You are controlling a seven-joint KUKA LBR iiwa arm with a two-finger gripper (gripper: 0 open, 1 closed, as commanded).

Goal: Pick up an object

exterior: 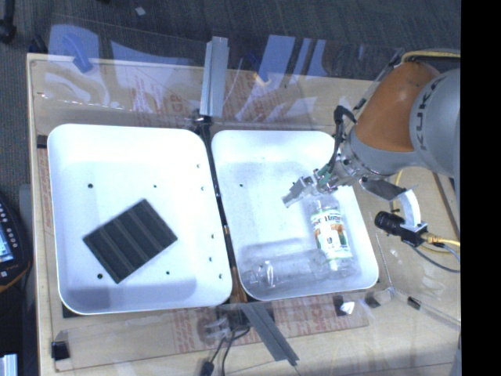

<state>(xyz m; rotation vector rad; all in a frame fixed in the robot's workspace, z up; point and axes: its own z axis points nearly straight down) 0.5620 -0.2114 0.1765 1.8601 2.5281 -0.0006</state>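
Worktop: pale wooden worktop (109,92) on dark carpet, with a clear panel standing along its far edge.
Left bin: shallow white bin (70,151); a dark ribbed pad (130,240) lies flat and askew toward its near left part.
Divider: a dark strip between the two bins, which sit side by side and touching.
Right bin: white bin (258,151) holding two see-through items.
Clear bottle: clear bottle (288,269) lying on its side along the near wall, hard to make out against the white; perhaps a plastic flask.
Labelled bottle: small bottle (331,233) with a white label, lying lengthwise near the right wall, its lower end close to the clear bottle.
Arm: grey arm (438,124) with orange band, reaching in from the right.
Gripper: gripper (301,188) low over the right bin, just up and left of the labelled bottle's top; whether its fingers are spread or closed I cannot tell, and nothing is seen between them.
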